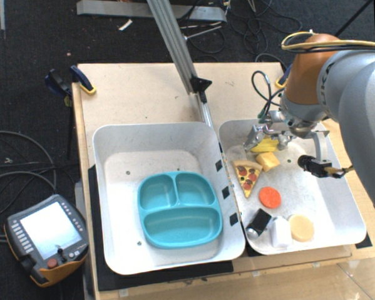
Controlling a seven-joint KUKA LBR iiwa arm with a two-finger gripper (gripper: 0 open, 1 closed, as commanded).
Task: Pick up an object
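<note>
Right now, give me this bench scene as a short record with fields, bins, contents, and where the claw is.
left bin: teal divided tray
right bin: pizza slice toy, orange disc, yellow pieces, black block, white block, pale yellow round piece
claw: at the right bin's far end, directly over the yellow pieces
grasp: cannot tell
bench side: teach pendant on the floor at left

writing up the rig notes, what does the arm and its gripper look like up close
The arm is a thick, rounded grey body with an orange band above the wrist. A yellow cable loops over the band and dark cables curl beside it. The gripper is small, bare silvery metal. A black fitting sticks out below the wrist.
</note>
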